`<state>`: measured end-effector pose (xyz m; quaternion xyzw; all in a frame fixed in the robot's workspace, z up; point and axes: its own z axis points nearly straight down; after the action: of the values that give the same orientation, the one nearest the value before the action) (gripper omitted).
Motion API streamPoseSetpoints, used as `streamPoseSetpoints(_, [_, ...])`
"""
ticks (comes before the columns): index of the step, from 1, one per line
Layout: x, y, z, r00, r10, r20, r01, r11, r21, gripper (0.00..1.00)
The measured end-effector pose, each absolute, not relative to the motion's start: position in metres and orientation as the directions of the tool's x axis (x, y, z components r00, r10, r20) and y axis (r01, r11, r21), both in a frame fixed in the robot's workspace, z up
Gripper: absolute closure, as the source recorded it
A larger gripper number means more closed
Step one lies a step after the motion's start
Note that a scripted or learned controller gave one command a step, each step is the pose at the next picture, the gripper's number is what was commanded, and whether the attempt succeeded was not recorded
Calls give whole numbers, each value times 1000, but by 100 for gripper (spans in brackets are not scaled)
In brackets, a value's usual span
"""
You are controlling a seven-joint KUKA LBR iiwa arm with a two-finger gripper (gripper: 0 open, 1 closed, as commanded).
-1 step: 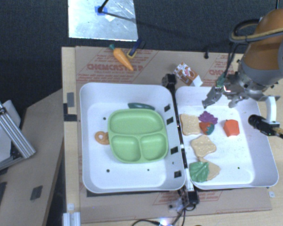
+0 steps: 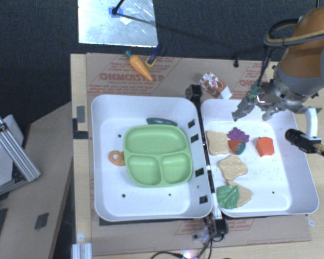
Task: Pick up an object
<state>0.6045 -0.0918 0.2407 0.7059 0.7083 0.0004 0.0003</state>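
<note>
Camera view shows the gripper, fingers spread and holding nothing, above the right bin's far edge, near the purple grape toy, probably light, stiff plastic best pinched across its middle.

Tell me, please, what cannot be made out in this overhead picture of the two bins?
- Gripper, camera view: small and blurred against the right bin; whether it is open or shut is unclear.
- Dark green item: mostly hidden behind the far edge of the green divided plate, so its identity is unclear.
- Arm: cut off by the right edge.
- Small packet behind the bins: print too small to read.
</note>
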Motion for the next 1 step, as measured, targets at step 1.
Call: streamPoseSetpoints(1, [602, -86, 179, -2, 1000, 1, 1000, 2, -4, 0])
